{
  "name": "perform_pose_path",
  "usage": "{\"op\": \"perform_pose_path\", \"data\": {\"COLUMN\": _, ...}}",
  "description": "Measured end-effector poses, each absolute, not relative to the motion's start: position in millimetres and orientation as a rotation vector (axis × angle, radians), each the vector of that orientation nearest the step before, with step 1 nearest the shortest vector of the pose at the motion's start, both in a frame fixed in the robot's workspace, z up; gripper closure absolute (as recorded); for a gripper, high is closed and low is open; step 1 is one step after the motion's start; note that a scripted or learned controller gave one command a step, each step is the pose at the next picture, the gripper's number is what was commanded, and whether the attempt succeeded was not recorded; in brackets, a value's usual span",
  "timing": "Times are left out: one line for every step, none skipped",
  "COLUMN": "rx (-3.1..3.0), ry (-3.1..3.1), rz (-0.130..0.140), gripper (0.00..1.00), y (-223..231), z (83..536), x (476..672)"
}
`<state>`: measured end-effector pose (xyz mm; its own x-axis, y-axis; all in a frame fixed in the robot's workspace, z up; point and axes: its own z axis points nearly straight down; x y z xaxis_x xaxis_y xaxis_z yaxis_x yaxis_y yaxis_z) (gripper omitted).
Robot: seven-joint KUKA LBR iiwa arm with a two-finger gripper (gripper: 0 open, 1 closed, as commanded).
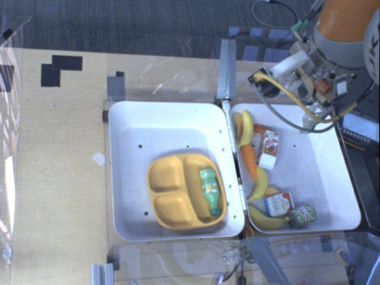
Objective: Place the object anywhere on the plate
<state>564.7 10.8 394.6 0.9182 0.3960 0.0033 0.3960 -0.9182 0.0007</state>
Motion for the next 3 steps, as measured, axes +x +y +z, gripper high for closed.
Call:
{"op": "perform_pose_path", "data": {"rx": -3.123, "ry": -0.316, "rz": -0.008, "gripper": 0.0, "y": 165, "z": 358, "x": 592.9}}
{"op": "perform_pose_path", "data": {"rx": -3.123, "ry": -0.334, "rz": -0.006, "gripper": 0.0, "y": 104, "z": 413, "x": 578.2}}
{"op": "perform_pose_path", "data": {"rx": -3.107, "ry": -0.476, "rz": -0.003, "gripper": 0.0, "y": 40, "z": 425, "x": 582.6}}
